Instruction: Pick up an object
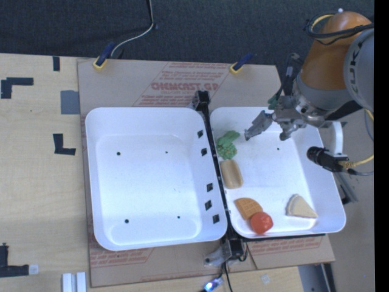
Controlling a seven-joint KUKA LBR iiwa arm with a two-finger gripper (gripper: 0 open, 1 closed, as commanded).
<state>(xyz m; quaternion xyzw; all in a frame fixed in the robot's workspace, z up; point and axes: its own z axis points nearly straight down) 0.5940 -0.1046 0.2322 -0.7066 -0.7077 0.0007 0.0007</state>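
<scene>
The jaws hang above the far part of the right bin, their two fingers spread apart with nothing between them. The green leafy piece lies nearest, just to their left against the bin's left wall. Nearer the camera sit the tan bread roll, the orange piece touching the red tomato, and the pale wedge, well apart from the jaws.
</scene>
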